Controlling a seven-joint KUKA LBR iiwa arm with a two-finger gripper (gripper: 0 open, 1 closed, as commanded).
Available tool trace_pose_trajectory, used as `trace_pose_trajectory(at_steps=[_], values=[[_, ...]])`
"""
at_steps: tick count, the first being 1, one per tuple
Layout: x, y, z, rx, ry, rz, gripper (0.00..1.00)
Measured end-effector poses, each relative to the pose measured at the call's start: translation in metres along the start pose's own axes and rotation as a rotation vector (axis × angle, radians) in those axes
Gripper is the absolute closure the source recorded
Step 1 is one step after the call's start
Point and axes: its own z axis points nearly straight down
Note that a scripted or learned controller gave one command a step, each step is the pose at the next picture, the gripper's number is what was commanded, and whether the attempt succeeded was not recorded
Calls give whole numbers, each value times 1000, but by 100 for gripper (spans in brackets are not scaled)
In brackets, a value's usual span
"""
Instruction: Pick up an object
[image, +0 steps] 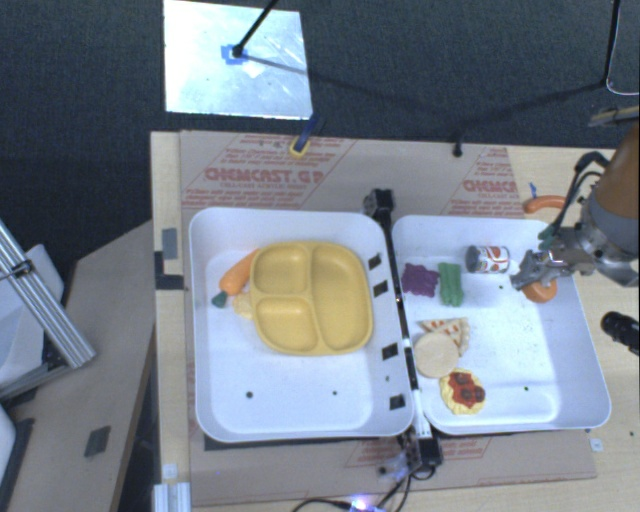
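— Where's the gripper (533, 272)?
— Right of frame, at the right bin's (580, 350) upper edge, over an orange object (541, 291); I cannot tell whether it grips it.
— Nearby?
— A small can (488, 259) just left, label unreadable.
— Any writing?
— "CHEMCAST" on the brown board (265, 170), upper centre.

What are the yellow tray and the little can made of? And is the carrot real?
The yellow tray looks like moulded plastic: one even colour, smooth rounded compartments. The little can may be metal or plastic; it is too small to tell. The carrot looks like a plastic toy, evenly orange and smooth, though that is a guess.
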Motion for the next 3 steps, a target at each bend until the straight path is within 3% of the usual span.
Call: trace_pose_trajectory(at_steps=[1, 3], values=[[0, 1, -12, 2, 1, 0, 100], [84, -58, -7, 6, 3, -3, 100]])
